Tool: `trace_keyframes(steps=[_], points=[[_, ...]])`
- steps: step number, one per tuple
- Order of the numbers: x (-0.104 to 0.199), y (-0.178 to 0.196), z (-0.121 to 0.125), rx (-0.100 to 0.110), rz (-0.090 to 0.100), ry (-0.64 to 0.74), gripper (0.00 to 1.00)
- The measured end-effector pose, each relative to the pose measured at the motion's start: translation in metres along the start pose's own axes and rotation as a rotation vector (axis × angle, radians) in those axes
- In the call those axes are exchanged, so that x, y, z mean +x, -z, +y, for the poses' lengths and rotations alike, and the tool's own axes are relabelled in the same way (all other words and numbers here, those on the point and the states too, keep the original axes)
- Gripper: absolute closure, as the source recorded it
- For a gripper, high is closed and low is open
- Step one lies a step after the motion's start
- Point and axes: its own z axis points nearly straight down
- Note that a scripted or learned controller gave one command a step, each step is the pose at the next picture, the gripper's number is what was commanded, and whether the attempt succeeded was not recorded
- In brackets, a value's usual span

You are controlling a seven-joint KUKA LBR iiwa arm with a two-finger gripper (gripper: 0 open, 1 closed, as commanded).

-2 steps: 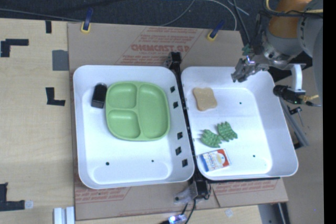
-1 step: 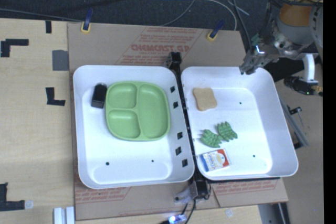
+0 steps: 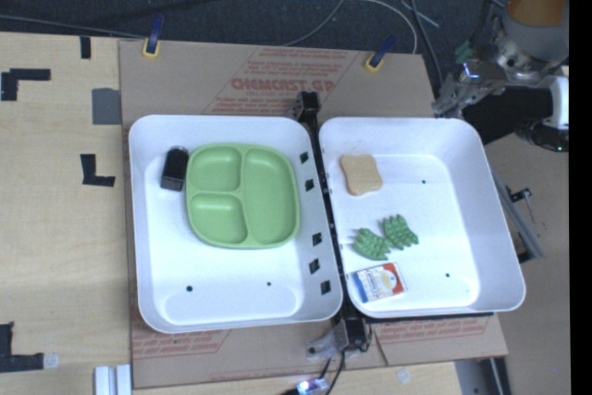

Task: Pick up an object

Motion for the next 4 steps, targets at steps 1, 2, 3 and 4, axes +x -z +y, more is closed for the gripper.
trace_keyframes(steps=[1, 2, 3, 4], points=[[0.059, -0.017, -0.009, 0.006, 0.002, 0.004, 1.0], [0.106, -0.021, -0.025, 0.006, 0.002, 0.004, 1.0], [0.155, -0.02, -0.033, 0.006, 0.002, 0.004, 1.0], [0.216, -0.029, -0.039, 0.006, 0.001, 0.003, 1.0]])
